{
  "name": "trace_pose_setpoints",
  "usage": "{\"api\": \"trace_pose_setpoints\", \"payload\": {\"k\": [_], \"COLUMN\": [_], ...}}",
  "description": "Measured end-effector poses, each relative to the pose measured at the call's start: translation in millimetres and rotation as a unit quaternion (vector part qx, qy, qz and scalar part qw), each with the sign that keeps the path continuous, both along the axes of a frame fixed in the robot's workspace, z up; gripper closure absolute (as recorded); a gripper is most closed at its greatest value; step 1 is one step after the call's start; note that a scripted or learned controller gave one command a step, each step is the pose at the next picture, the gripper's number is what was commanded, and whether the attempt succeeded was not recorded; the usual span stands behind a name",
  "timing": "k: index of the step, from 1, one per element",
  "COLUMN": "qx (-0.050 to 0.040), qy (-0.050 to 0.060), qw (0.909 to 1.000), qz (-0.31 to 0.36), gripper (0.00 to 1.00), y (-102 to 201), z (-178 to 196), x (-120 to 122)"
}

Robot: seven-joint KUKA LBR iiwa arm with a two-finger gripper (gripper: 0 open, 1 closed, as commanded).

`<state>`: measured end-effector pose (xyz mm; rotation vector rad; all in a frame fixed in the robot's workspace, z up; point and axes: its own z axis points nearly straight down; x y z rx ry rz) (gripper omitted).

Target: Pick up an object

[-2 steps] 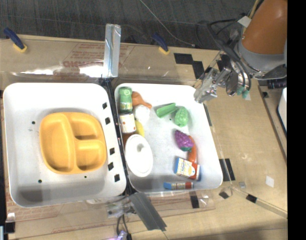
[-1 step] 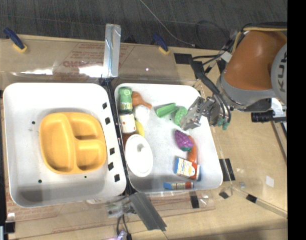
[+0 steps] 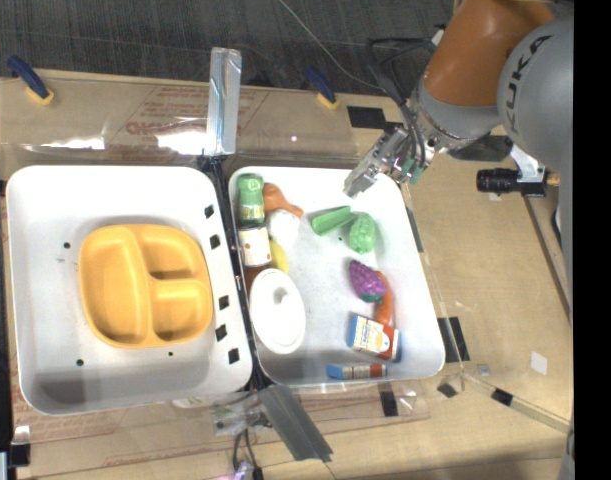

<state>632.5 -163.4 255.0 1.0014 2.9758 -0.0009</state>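
- Wooden counter (image 3: 485,298) carries two white bins side by side.
- Left bin (image 3: 45,268): a yellow divided tray (image 3: 145,283).
- Right bin (image 3: 410,298): green-capped bottle (image 3: 251,218), white round lid (image 3: 278,310), green toy vegetables (image 3: 350,226), purple grapes (image 3: 366,280), small carton (image 3: 371,336).
- Gripper (image 3: 363,180) hangs over the right bin's far corner, grasping nothing; whether it is released or clenched, I cannot tell.

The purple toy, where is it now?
The purple toy lies in the right bin, toward its right wall, below the green toy and above the small carton.

Both bins (image 3: 35,268) look like smooth matt white plastic, the yellow divided tray (image 3: 145,283) like smooth, faintly glossy plastic, the round white lid (image 3: 277,310) glossy, the bench (image 3: 505,298) like bare matt board, and the arm's orange band (image 3: 470,43) satin-smooth.
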Motion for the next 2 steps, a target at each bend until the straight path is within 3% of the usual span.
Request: {"api": "trace_pose_setpoints", "payload": {"k": [1, 2], "qx": [-0.0004, 0.0010], "qy": [-0.001, 0.004], "qw": [0.9943, 0.9891], "qz": [-0.106, -0.147], "gripper": [1.00, 1.00], "y": [3, 89], "z": [41, -45], "x": [14, -10]}}
